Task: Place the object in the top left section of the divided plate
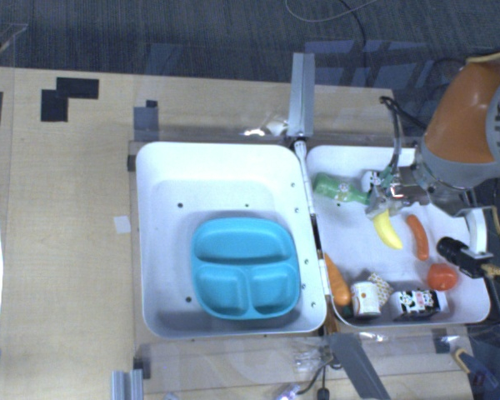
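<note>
**End effector low over the right bin, beside the banana**

The blue divided plate (245,267) lies in the left bin (158,223), its one long section toward the far side and two smaller sections toward the near side. All three sections are bare.

Everything else is placed relative to that plate. To its right, across the wall between the bins, the right bin (475,307) holds the loose items. The end effector (389,192) is to the right of the plate and a little farther back, low over the right bin, with the grey and orange arm (475,115) behind it. Whether its fingers are spread or pressed together cannot be told from this angle, and nothing is clearly seen between them.

Which item is the task's object cannot be told. The yellow banana (388,229) lies just below the end effector, its long axis slanting from upper left to lower right. A green bottle (337,190) lies just left of the end effector, roughly crosswise. An orange sausage-shaped item (417,236) lies right of the banana, nearly parallel with it. A carrot (337,280) lies against the bin wall nearest the plate, pointing away from the camera. A small jar (366,298), a black-and-white carton (415,302) and a tomato (442,276) lie along the near side.
</note>
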Motion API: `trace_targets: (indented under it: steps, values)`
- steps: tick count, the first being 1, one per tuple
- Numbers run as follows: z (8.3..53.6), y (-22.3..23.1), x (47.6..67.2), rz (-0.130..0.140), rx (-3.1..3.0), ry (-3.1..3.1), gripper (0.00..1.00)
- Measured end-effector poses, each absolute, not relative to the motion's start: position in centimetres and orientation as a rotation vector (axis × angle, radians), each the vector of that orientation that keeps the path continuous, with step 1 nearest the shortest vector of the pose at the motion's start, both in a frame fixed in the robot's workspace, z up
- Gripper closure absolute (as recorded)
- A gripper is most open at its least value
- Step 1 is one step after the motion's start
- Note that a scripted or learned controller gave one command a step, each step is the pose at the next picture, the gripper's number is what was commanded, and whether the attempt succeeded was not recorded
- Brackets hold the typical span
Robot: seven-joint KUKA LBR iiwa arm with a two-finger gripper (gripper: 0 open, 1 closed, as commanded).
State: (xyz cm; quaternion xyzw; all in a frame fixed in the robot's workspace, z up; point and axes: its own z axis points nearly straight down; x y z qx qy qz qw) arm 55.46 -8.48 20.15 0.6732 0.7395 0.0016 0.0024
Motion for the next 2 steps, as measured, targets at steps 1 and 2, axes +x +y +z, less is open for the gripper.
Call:
trace_targets:
  steps: [1, 2]
  values:
    - [19.5, -3.4, 51.1, 0.004, 2.063, 2.366, 1.0]
    - [18.5, 3.7, 50.3, 0.006, 2.214, 2.226, 1.0]
